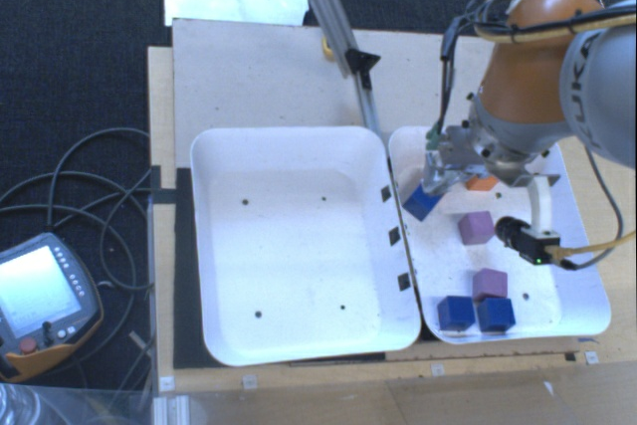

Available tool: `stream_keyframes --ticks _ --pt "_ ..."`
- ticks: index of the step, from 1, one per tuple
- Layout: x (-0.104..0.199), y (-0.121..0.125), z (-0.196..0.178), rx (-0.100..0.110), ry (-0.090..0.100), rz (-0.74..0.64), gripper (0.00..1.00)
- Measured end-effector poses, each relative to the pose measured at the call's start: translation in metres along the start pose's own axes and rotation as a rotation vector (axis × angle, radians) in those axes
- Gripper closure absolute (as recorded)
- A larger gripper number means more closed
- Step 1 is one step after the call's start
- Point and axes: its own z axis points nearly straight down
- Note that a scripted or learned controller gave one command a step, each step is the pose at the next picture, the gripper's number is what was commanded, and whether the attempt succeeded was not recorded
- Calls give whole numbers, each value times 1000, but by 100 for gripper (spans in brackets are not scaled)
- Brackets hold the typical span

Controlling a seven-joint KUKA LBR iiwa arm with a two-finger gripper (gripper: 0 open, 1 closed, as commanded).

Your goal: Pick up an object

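Blue block (421, 204) is sitting in the right bin (587, 314), beside its left wall, directly under the tool (438, 176). Whether the tool is gripping it cannot be told. Two more blue blocks (476, 314) are lying near that bin's front rim.

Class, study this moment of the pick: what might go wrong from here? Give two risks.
1. The blue block sits at the gripper tip beside the right bin wall; it might be nudged or slip rather than be grasped.
2. The orange block lies close under the wrist and might get knocked.
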Motion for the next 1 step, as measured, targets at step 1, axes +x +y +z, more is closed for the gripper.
stream_keyframes --ticks 1 --pt "54 -10 12 0 0 -1 100"
